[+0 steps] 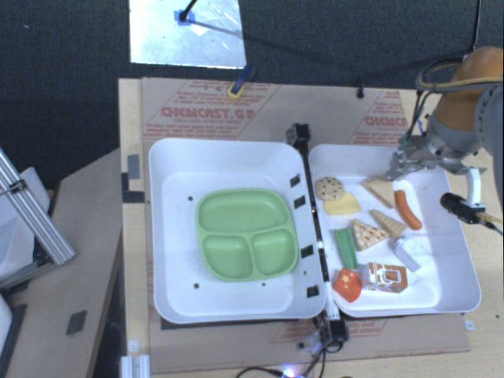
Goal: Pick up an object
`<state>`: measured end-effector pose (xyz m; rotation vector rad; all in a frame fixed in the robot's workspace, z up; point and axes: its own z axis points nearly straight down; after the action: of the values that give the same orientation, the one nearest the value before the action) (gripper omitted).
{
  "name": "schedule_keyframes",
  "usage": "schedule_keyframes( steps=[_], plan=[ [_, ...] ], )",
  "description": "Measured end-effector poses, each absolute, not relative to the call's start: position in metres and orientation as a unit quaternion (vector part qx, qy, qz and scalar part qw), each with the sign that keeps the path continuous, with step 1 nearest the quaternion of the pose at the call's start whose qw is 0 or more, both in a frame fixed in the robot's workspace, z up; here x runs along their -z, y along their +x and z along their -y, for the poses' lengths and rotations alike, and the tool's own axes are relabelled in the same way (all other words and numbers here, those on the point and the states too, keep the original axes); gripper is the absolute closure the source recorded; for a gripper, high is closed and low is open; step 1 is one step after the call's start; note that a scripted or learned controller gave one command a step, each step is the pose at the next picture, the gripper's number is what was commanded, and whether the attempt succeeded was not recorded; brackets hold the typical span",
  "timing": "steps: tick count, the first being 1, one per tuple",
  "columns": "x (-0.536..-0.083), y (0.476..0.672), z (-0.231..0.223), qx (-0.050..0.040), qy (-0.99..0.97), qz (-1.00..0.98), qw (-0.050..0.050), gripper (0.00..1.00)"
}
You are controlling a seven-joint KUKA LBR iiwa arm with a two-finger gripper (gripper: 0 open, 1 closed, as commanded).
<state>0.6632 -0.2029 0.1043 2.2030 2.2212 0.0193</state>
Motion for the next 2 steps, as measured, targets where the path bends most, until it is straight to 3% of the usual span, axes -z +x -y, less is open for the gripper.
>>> schedule_keyframes(
  steps=[2],
  plan=[
    [-0.224, 0.668, 0.202, -0.0017, 0.705, -0.709, 0.003, 1.0]
  ],
)
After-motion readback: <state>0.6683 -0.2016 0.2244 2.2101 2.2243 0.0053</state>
